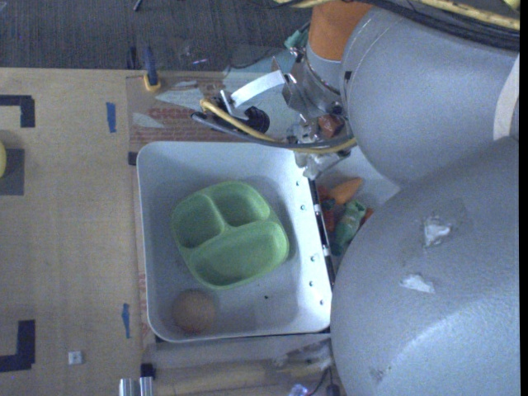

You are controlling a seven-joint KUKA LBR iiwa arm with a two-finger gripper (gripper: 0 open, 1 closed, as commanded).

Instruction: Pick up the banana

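Claw (308, 157) sits low at the far end of the wall between the two bins, just over the right-hand far corner of the left bin (153, 221). Wide or narrow? Cannot tell, the wrist hardware masks it from this angle. Nothing visible in its grasp.

Just beside the claw, in the sliver of right bin (377, 193) that shows past the arm, there's an orange item (346, 189) and, near it, a green item (351, 221), both too hidden to name. The grey arm covers the bulk of that bin.

Over to the left bin: a green divided plate (231, 233) lies flat in the middle, and a brown ball (194, 310) rests apart from it near the front left corner.

The banana? Cannot tell where it lies, so its place relative to the claw cannot be told either.

Outward again: pale wooden bench (66, 238), marked with black corner shapes (21, 110) and short blue tape strips (110, 115). A sliver of something yellow (2, 160) shows at the far left edge, too cut off to identify. Beyond the bench, dark carpet (74, 15).
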